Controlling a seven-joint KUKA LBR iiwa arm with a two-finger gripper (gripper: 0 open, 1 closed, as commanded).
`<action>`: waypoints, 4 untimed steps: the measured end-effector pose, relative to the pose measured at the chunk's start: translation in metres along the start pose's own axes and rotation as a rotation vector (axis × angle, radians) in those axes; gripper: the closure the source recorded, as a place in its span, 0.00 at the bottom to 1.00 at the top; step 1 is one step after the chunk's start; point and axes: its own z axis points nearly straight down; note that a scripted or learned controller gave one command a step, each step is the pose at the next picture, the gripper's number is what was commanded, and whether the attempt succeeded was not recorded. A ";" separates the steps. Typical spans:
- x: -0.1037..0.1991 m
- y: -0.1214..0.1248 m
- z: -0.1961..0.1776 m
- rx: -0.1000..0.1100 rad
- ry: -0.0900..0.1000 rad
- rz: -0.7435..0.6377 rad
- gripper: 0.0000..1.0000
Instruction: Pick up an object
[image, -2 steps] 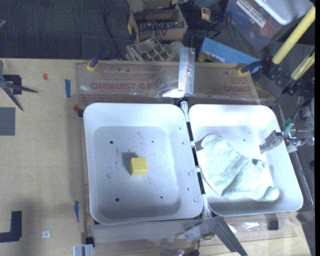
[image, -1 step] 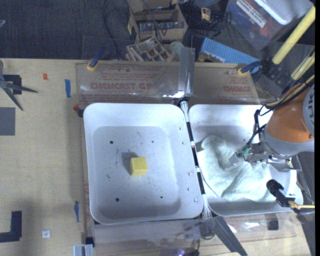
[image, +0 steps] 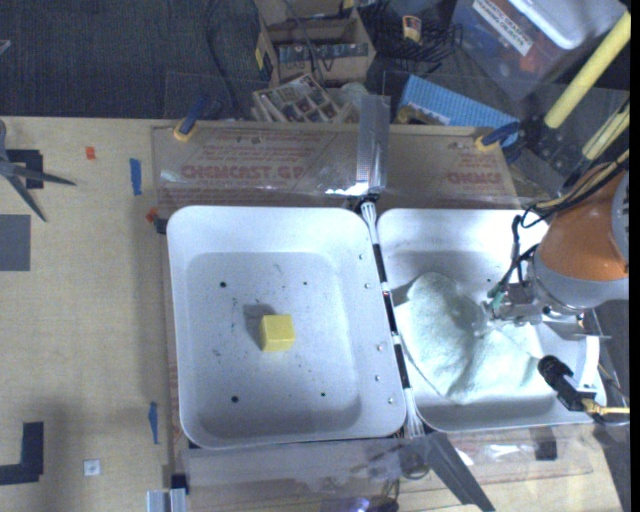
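In the left bin (image: 200, 260), slightly left of its centre, a small yellow block (image: 278, 332) rests flat on the white floor. The block is close to cubic, so no long axis can be told; its edges sit nearly square to the bin walls, with a slight turn. Its surface looks matte and smooth, with one upper face lit brighter than the sides. The bin is shallow, with rounded corners, a glossy moulded finish and a few dark specks on the floor. In the right bin (image: 440, 235) lies a pale, crumpled cloth (image: 445, 335), soft and wrinkled, spread across the floor. The gripper (image: 497, 308) hangs over the cloth's right part, below the arm's orange band (image: 590, 245). Whether the jaws are spread or pressed together cannot be told. Both bins stand on a light wooden table (image: 80, 300).
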 end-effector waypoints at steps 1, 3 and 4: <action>0.057 0.024 -0.073 0.004 0.000 0.292 1.00; 0.066 0.050 -0.073 0.011 -0.001 0.946 1.00; 0.115 0.011 -0.073 0.012 -0.003 1.189 1.00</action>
